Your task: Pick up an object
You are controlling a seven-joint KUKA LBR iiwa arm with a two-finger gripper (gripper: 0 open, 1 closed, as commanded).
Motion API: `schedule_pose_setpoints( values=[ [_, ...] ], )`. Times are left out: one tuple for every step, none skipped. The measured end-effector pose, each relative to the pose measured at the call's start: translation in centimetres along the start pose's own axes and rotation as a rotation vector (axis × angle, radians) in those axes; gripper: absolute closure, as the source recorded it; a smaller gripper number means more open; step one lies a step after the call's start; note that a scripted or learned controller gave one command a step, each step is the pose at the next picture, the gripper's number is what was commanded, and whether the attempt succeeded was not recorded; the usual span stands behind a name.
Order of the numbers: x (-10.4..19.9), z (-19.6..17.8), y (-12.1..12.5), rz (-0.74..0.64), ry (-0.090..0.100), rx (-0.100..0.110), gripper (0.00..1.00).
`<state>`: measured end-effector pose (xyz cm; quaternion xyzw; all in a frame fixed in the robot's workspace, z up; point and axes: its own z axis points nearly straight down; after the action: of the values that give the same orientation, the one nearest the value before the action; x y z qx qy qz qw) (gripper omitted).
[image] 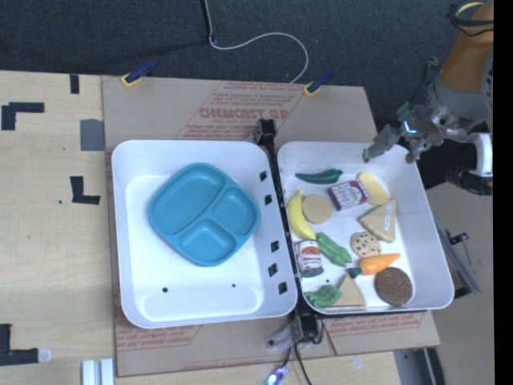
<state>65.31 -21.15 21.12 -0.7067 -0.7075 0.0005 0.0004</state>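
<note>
The right bin (429, 215) holds several toy foods: a green chili pepper (319, 176), a banana (299, 215), a purple packet (346, 193), a yellow lemon-like piece (373, 187), a sandwich wedge (381, 221), a carrot (377, 263), a small can (309, 257) and a brown round cookie (393, 285). My gripper (394, 151) hovers over the bin's far right corner, above and behind the yellow piece. It is open, with nothing between its fingers.
A blue divided plate (204, 213) lies in the left bin (128, 239). A black divider with clips (276, 215) runs between the bins. A white cable (256, 42) loops on the dark floor behind the bench.
</note>
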Motion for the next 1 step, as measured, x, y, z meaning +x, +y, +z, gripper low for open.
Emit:
schedule_pose_setpoints(
  values=[
    [5.90,2.37,-5.72,-0.002,0.003,0.006,0.00]
  ],
)
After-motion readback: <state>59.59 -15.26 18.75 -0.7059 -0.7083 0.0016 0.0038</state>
